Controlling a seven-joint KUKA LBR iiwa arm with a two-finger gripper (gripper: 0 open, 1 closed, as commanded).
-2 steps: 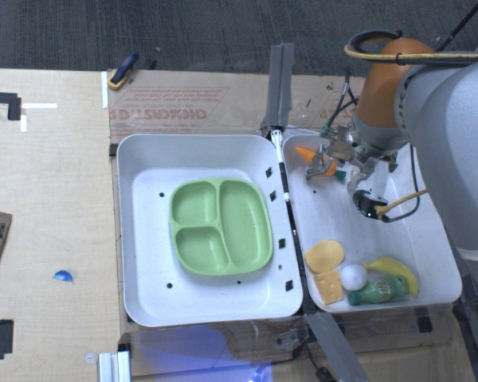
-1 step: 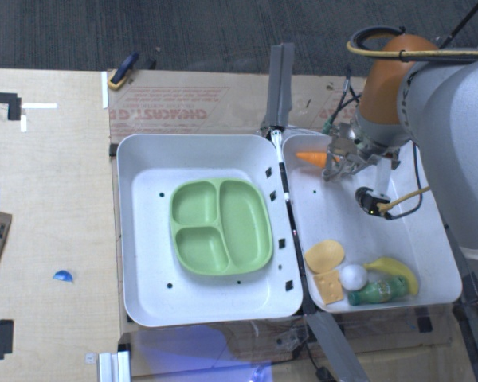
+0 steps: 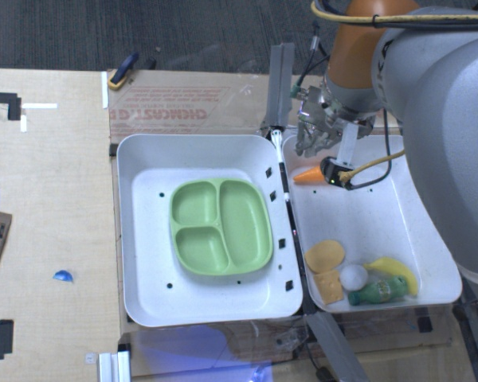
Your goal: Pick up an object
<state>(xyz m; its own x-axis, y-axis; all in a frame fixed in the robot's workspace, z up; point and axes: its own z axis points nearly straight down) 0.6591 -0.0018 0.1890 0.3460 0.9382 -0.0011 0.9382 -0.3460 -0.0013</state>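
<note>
**Arm over the right bin, carrot just under the hand**

Camera view: the grey arm (image 3: pixel 438 94) reaches in from the right, its orange band (image 3: pixel 365 38) above the wrist. The hand (image 3: pixel 312 143) hangs over the far left corner of the right bin (image 3: pixel 430 213); whether it is spread or closed cannot be told from this angle. An orange carrot-like piece (image 3: pixel 309 176) lies just below the hand on the bin floor, near the dividing wall, not visibly gripped. At the near end of that bin sit a tan round piece (image 3: pixel 326 255), a white ball (image 3: pixel 353 276), a yellow banana (image 3: pixel 394 270) and a green bottle (image 3: pixel 380 291), clustered together. The left bin (image 3: pixel 135 213) carries a green three-compartment plate (image 3: pixel 221 227). Both bins rest on the tabletop (image 3: pixel 40 213).
</note>
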